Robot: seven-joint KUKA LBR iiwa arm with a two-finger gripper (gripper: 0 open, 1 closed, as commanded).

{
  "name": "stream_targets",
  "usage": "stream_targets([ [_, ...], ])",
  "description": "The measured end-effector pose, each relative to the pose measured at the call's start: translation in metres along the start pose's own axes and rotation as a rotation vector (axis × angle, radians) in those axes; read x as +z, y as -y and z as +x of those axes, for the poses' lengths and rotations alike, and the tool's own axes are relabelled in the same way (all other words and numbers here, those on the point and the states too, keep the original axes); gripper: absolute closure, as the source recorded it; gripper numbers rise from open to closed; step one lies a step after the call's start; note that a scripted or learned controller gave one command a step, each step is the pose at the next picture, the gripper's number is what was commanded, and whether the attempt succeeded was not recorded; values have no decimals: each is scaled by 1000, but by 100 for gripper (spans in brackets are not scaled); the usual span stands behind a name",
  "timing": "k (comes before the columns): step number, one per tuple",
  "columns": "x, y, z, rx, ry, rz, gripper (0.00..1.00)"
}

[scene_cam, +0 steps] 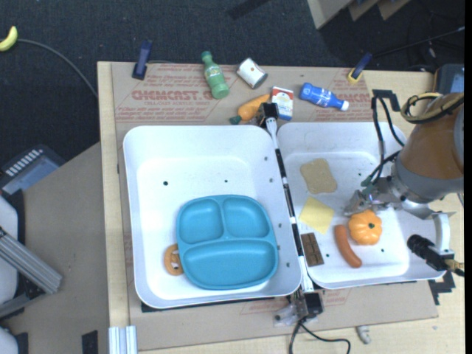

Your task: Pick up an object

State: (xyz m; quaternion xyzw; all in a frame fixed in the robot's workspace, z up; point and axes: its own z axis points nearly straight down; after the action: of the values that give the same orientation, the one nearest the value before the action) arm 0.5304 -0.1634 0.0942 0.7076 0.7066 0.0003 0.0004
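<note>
My claw [363, 203], fingers too hidden to judge, hangs in the right bin [391, 271] just above the pumpkin [365, 228], with the sausage [347, 246] slanting alongside toward the near edge and cheese [317, 214] left.

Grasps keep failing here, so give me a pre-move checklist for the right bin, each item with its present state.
1. Gripper over a target: ok, it sits just above the small orange pumpkin.
2. Finger opening: cannot tell.
3. Pumpkin held: not ok, nothing visible between the fingers.
4. Neighbours apart from the pumpkin: not ok, the sausage lies right beside it, the yellow cheese slice a little further left.
5. Pumpkin away from the bin wall: ok.
6. Cable slack by the arm: cannot tell.
</note>
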Motion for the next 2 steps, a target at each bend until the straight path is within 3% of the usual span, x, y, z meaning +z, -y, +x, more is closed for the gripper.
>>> stream_targets([
  [1, -51, 41, 40, -2, -2, 3, 100],
  [2, -51, 41, 40, -1, -2, 3, 0],
])
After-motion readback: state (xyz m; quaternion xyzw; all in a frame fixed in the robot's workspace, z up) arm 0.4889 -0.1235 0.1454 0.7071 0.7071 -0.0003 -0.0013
